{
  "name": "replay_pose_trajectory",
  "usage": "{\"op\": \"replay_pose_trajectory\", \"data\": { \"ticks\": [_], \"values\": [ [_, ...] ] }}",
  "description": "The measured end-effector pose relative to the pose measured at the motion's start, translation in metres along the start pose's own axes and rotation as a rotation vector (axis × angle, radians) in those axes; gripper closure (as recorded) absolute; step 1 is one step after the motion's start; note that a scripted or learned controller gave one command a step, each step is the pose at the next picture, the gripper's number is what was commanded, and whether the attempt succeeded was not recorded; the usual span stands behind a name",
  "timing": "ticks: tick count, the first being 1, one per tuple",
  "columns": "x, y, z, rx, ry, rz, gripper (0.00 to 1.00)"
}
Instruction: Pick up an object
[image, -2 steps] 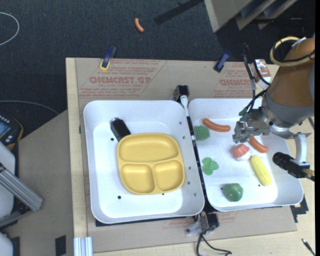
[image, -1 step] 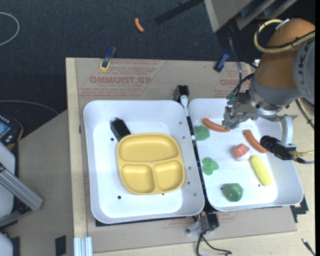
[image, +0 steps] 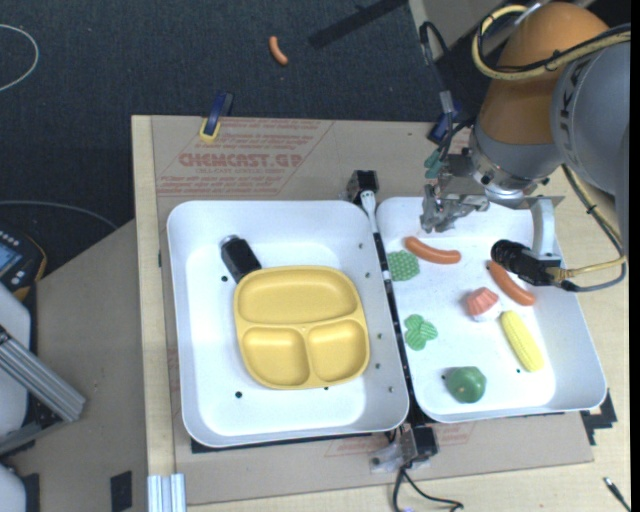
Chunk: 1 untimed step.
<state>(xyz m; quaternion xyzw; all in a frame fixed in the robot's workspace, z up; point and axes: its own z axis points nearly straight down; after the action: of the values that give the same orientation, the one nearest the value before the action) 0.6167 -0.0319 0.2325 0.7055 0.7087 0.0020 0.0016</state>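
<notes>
Nearest, in right bin (image: 590, 385): green pepper (image: 464, 383) at front edge. Behind it, yellow corn (image: 521, 339), small green leafy piece (image: 419, 332), pink piece (image: 482, 302). Further back, two sausages: one (image: 511, 283) at right, one (image: 433, 250) just below gripper (image: 437, 222); a second green piece (image: 402, 266) beside the divider. In left bin (image: 190, 330): yellow divided tray (image: 300, 326), black block (image: 239, 258) touching its far left corner. Gripper low over right bin's far left corner, nothing seen gripped.
</notes>
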Motion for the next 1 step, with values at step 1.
{"op": "replay_pose_trajectory", "data": {
  "ticks": [1],
  "values": [
    [0.0258,0.0224,0.0006,0.000,-0.002,0.001,1.00]
  ]
}}
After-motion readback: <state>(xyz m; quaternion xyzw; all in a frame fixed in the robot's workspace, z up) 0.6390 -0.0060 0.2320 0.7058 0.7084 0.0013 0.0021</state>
